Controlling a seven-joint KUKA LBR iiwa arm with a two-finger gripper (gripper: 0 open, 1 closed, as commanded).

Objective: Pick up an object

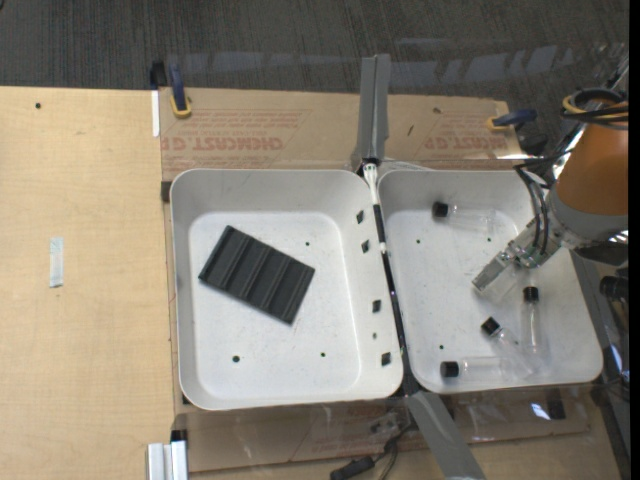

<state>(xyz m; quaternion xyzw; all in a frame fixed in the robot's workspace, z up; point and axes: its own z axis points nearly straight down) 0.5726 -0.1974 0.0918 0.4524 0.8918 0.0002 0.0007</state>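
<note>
In the camera view the claw hung over the right bin; whether it was wide or narrow could not be told. A clear, black-capped tube lay on the bin floor just beside its tip. The tube was probably light, stiff and slippery, and best pinched across its middle.

This looks like a robotics lab or test workshop. A pale plywood bench top carries a brown printed cardboard sheet held by a blue-and-orange clamp. Two shallow white plastic bins sit on the sheet, and dark grey carpet lies beyond.
</note>
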